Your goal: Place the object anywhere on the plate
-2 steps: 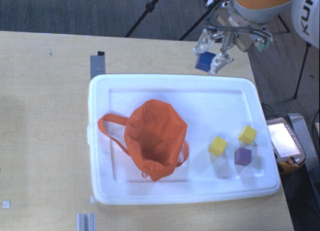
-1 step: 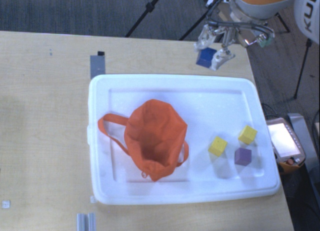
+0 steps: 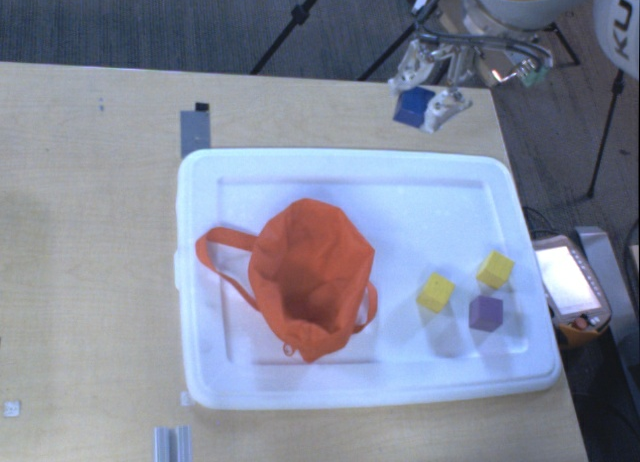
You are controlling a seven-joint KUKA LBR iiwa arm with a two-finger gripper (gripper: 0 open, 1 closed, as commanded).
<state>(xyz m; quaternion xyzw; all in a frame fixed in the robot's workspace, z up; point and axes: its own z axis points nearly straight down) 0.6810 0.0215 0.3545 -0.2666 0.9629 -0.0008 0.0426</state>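
Above the far rim of the white bin [image 3: 200,280], toward the right, the gripper [image 3: 430,90] hangs high with a blue block [image 3: 412,108] pinched between its fingers, which are closed down to the block's width; the block shows just left of one fingertip [image 3: 447,105], so the hold looks to sit near its edge, not across its middle. Below, an orange cloth bag [image 3: 308,275] lies slumped in the bin's left half, mouth open and handle trailing left. Two yellow blocks [image 3: 436,292] and [image 3: 495,270] and a purple block [image 3: 485,313] sit close together in the right half, apart from the bag. I cannot make out anything in the bin that reads clearly as a plate, and that is the first hazard: a release aimed at the wrong spot would leave the blue block on the bare bin floor or inside the bag. The second, as I judge it, is the off-centre grip; a quick swing or a jolt on the way down could twist the block loose early. The third is height: let go from up here, the block would likely bounce or roll, perhaps into the cluster of small blocks, and knock them about.
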